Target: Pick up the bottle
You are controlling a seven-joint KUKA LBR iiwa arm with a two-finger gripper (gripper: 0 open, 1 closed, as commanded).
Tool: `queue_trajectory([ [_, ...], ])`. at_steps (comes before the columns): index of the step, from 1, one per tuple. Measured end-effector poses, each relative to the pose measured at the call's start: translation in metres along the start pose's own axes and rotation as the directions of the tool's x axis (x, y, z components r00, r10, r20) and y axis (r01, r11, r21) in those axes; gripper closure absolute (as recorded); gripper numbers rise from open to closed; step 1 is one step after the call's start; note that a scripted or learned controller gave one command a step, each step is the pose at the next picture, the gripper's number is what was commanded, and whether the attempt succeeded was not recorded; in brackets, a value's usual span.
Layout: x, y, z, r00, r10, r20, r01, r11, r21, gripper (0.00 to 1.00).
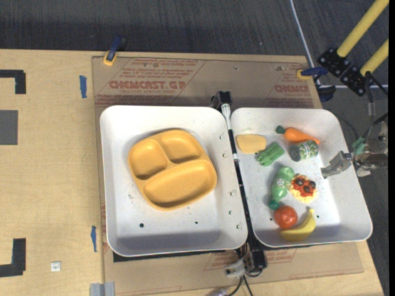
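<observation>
Overhead view. The bottle [303, 150], dark green, lies on its side in the right bin [355, 211], just below the carrot [297, 134]. My claw [338, 164] sits at that bin's right rim, apart from the bottle; whether it is spread I cannot tell. I judge the grasp not yet begun. The yellow tray [173, 168] occupies the left bin [117, 184].

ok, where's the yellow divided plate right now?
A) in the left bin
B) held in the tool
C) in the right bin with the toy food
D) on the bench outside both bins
A: the yellow divided plate lies flat in the left bin, while the carrot, tomato and banana sit in the right bin.
</observation>
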State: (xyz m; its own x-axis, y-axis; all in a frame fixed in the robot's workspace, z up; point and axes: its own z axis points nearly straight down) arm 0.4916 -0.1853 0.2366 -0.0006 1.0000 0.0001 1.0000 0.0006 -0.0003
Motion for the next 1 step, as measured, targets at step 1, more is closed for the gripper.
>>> queue_trajectory([
  [1, 0.0653, -0.0108, 0.1504, 1.0, 0.027, -0.002, -0.027, 1.0, -0.004, 0.0],
])
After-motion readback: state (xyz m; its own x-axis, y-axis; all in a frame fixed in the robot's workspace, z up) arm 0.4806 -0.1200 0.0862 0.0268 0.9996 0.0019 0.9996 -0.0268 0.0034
